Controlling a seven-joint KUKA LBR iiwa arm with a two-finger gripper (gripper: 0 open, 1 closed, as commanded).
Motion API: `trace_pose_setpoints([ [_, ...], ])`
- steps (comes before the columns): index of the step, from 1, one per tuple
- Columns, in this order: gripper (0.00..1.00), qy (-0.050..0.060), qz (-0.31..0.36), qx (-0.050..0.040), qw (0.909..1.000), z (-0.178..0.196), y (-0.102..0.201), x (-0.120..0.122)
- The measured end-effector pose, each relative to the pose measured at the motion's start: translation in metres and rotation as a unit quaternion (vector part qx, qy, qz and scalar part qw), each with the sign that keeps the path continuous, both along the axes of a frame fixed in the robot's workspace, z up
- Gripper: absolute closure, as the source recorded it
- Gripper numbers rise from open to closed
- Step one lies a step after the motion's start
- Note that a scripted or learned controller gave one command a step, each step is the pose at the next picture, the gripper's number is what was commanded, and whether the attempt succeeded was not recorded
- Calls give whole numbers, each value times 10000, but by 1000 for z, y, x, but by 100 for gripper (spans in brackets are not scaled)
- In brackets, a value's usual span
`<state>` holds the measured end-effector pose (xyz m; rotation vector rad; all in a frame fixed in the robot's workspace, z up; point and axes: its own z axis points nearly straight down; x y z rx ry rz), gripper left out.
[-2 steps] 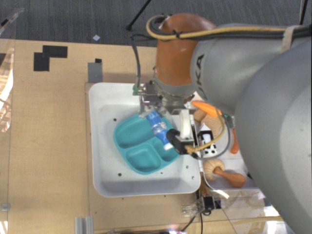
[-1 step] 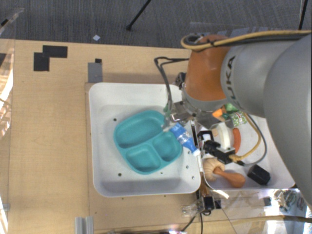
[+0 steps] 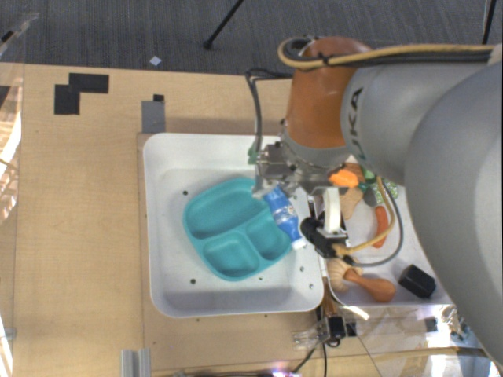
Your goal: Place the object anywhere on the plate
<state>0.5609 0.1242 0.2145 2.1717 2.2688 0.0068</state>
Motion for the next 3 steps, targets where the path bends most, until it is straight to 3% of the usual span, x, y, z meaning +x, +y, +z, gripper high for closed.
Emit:
trace_pose_setpoints([
  [1,100,3,-394,4,9992,28,51,10],
  [2,100,66,-810,-24,9967,-59,60,15],
  [3,100,-18,-1641,15,9864,-117,43,34],
])
